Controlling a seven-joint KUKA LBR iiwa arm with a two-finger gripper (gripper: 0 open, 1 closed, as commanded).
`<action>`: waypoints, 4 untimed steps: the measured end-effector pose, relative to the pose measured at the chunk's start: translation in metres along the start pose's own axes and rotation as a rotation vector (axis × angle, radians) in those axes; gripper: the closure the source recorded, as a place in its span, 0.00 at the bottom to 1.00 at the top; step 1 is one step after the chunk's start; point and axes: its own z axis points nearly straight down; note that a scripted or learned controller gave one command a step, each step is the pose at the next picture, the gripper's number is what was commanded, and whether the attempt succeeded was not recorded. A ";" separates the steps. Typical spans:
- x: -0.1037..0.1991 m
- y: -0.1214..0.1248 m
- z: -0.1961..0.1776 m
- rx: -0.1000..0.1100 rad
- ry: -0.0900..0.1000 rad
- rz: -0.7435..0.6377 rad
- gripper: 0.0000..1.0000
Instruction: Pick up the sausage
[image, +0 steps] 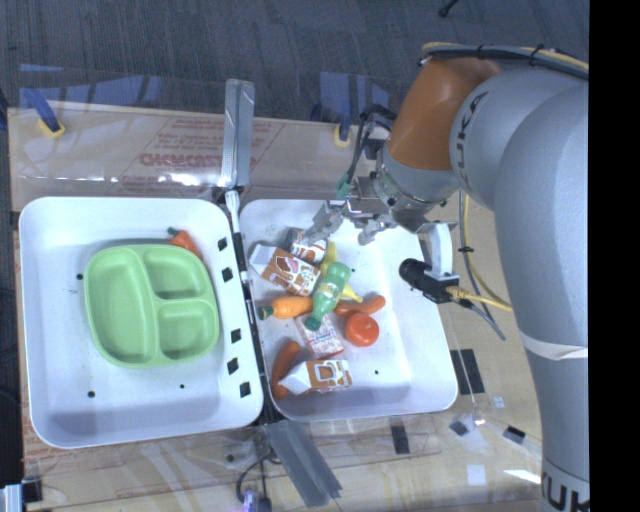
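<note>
Overhead, fingers (345, 222) apart above the right bin (425, 385), sausage (360, 305) among toys.

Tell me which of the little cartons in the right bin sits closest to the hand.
The carton at the pile's top, just below the hand; the other cartons lie nearer the bin's front edge.

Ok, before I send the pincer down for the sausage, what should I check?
1. Pincer carrying nothing, jaws apart: ok.
2. Sausage found, taken to be the reddish-brown piece at the near left of the right bin: ok.
3. Pincer above the sausage: not ok; it hangs over the bin's far side.
4. Sausage free of neighbours: not ok; a carton lies against it.
5. Finger room between sausage and bin wall: cannot tell.
</note>
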 end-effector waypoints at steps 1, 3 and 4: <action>-0.014 -0.070 0.086 -0.001 0.000 -0.143 0.00; -0.089 -0.055 0.115 0.000 0.001 0.255 0.00; -0.061 -0.023 0.114 -0.003 0.001 0.328 0.00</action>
